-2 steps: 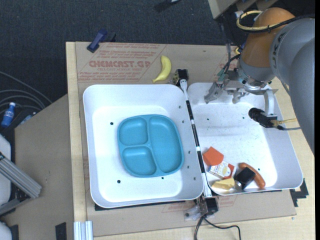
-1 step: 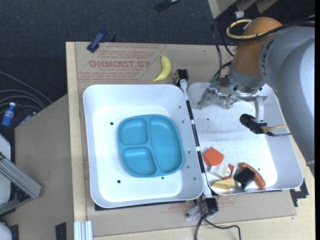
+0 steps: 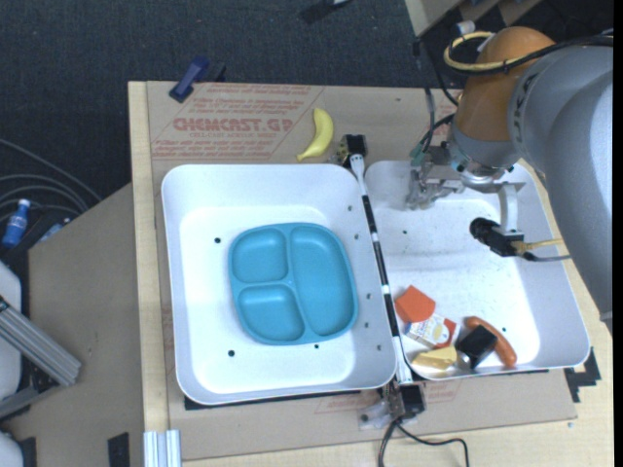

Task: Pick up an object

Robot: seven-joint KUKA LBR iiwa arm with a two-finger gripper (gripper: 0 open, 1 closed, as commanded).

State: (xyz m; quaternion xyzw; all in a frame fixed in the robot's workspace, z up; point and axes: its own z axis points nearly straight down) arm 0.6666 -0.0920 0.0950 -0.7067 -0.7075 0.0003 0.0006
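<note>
- The end effector (image 3: 426, 189) hangs over the upper left corner of the right bin (image 3: 550, 305), above bare white floor. The view is too blurred there to tell whether it is released or clenched, and nothing can be made out in its grasp.
- The things to pick lie in a tight cluster at the lower left of that same bin, well apart from the end effector and below it in the frame.
- Nearest to it is an orange wedge (image 3: 416, 305), flat-faced and matte, beside the wall between the bins.
- Just below the wedge sits a small printed packet (image 3: 429, 331), white with red and yellow marks, and below that a pale yellow rounded piece (image 3: 435, 360), possibly toy food.
- To the right of these is a black block (image 3: 476, 345), touching a glossy red-orange sausage shape (image 3: 504, 351) that runs at a slant behind it.
- The left bin (image 3: 195, 261) holds a smooth light-blue divided plate (image 3: 292, 282) with three compartments and rounded corners.
- A yellow toy banana (image 3: 317, 134) lies on the desk (image 3: 243, 149), a brown sheet with red print, just above the left bin.
- A small blue object (image 3: 189, 80) rests at the upper left corner of the desk.
- The grey arm (image 3: 574, 134) enters from the upper right.
</note>
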